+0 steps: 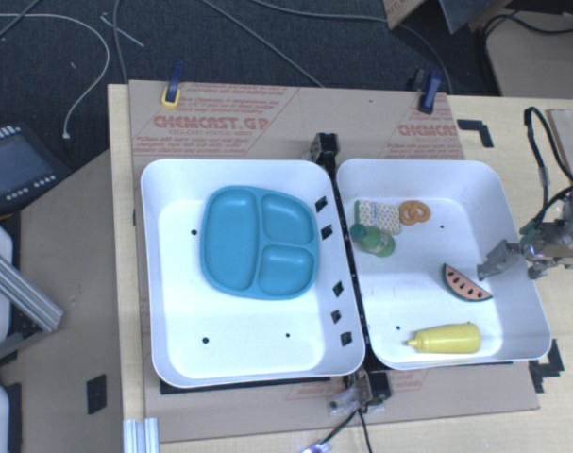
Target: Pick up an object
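In the right bin (484, 182) lie a red watermelon slice (466, 284), a yellow squeeze bottle (446, 339) on its side near the front wall, a green object (372, 240), a patterned packet (379, 214) and an orange ring (414, 212). My gripper (514, 256) is a small grey shape over the right bin's right rim, just right of the watermelon slice and apart from it. Nothing shows in it.
The left bin (173, 328) holds a blue divided plate (260, 242) toward its back. A black divider with clips (338, 253) runs between the bins. Cables (550, 159) hang at the bench's right edge, near the gripper.
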You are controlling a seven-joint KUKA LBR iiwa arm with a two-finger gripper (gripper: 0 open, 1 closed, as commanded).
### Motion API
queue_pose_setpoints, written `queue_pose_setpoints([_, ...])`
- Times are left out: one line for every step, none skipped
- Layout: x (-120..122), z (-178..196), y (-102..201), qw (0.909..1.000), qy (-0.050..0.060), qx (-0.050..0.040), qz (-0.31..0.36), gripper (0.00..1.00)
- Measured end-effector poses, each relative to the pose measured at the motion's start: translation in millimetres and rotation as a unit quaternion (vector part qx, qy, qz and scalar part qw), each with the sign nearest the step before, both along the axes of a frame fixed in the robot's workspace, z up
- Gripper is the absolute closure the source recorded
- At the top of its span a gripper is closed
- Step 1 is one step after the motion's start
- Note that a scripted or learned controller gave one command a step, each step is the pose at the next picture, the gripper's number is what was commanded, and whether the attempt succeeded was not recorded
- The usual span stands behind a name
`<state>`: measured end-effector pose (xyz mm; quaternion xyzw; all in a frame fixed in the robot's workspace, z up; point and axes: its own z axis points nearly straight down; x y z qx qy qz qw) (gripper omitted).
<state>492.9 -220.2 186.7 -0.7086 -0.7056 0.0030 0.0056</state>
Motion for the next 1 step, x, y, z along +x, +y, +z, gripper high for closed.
queue_pose_setpoints([3.5,6.6,0.4,1.0000,-0.007,-0.0022,0.002,0.00])
